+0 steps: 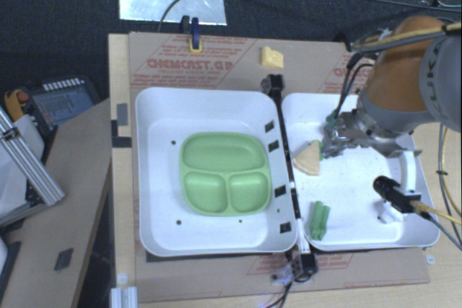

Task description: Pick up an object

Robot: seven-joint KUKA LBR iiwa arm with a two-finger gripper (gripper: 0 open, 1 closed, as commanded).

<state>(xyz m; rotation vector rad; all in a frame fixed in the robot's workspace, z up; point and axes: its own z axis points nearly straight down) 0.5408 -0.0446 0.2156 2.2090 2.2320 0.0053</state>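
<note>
A pale yellow wedge (309, 157), like a slice of cheese, lies at the left side of the right bin (361, 227). My gripper (330, 144) hangs low just to its right, close to the wedge's edge; whether it touches is unclear. A green block (318, 219) lies near the front left of the same bin. The left bin (155, 119) holds a green divided plate (224, 173) with three compartments.
A small yellow cube (272, 58) rests on the cardboard behind the bins. The bins' dividing rims with black clips (278, 148) run between them. My arm (408, 76) covers the back right of the right bin.
</note>
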